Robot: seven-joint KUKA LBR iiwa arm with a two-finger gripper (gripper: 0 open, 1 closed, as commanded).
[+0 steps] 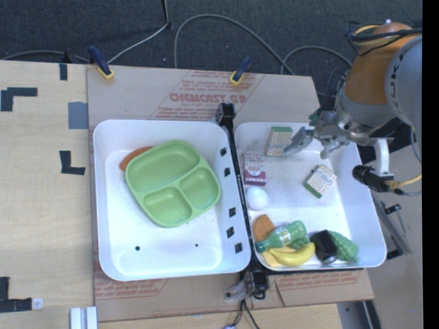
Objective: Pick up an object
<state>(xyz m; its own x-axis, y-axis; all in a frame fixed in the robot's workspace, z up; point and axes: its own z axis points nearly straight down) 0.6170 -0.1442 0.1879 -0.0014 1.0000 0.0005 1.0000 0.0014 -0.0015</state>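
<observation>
Currently we log the two-finger gripper (315,142) spread wide and empty over the right white bin (363,214), between a small green-patterned packet (278,141) and a tilted green-and-white box (320,181). We judge that descending here risks closing on bare floor, or nudging the box aside.

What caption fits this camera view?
Open gripper hovers over the right bin of small items; a green plate fills the left bin.

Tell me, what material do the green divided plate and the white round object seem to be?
The green divided plate looks like moulded plastic: even matte colour, rounded compartments. The white round object is smooth and faintly glossy, perhaps a plastic or real egg; the view cannot settle which.
</observation>
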